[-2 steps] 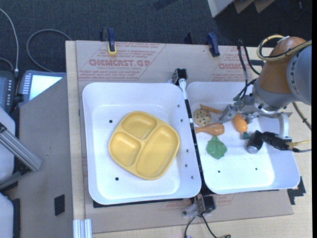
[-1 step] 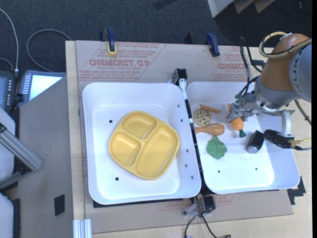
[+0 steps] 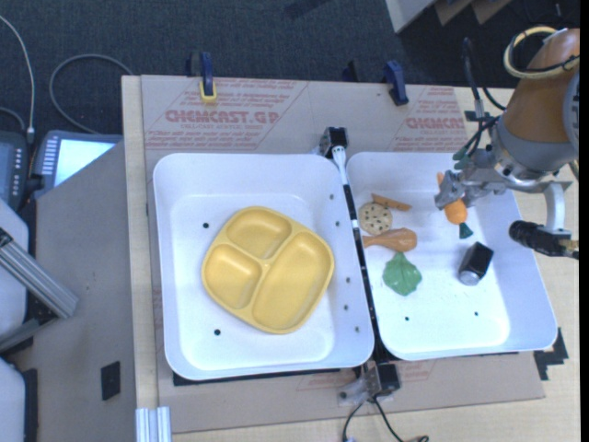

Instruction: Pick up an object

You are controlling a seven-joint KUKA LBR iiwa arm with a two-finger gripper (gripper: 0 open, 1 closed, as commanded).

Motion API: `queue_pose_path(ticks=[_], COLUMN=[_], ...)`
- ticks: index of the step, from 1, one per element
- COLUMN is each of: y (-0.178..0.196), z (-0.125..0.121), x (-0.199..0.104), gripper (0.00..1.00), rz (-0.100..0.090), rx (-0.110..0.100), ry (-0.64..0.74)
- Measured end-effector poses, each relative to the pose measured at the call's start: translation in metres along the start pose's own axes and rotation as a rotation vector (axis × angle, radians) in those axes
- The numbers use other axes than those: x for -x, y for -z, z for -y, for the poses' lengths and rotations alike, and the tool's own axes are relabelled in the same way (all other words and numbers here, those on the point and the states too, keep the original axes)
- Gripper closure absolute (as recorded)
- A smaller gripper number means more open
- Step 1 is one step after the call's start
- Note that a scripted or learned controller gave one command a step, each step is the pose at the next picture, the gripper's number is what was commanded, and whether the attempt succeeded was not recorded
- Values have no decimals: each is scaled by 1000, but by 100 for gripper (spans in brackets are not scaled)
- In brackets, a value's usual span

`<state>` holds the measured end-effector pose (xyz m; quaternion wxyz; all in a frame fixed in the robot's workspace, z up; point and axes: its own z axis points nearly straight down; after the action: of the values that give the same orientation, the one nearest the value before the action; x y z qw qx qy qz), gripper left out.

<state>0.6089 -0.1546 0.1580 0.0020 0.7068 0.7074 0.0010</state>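
Bench (image 3: 147,247), brown board top, carrying two shallow white bins side by side. Left bin (image 3: 175,191): one yellow divided plate (image 3: 268,269) with three compartments, lying near the bin's middle. Right bin (image 3: 515,311): a round cookie (image 3: 375,216) near the bin's left edge; a thin orange stick (image 3: 391,202) just beyond it toward the far edge; a tan drumstick-shaped piece (image 3: 391,240) just beside the cookie on the near side; a green leafy piece (image 3: 402,274) next to the drumstick, nearer the front; a dark cylinder (image 3: 475,263) lying on its side toward the right edge. Gripper (image 3: 456,201) over the far right part of this bin, a small orange piece (image 3: 456,213) at its tip; whether the jaws grip it cannot be told
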Motion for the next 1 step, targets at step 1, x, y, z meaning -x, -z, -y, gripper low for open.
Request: queue_pose_path(ticks=[1], y=[59], z=[-9], x=[-3], gripper=[100], rz=[0], rx=[0], ry=[1])
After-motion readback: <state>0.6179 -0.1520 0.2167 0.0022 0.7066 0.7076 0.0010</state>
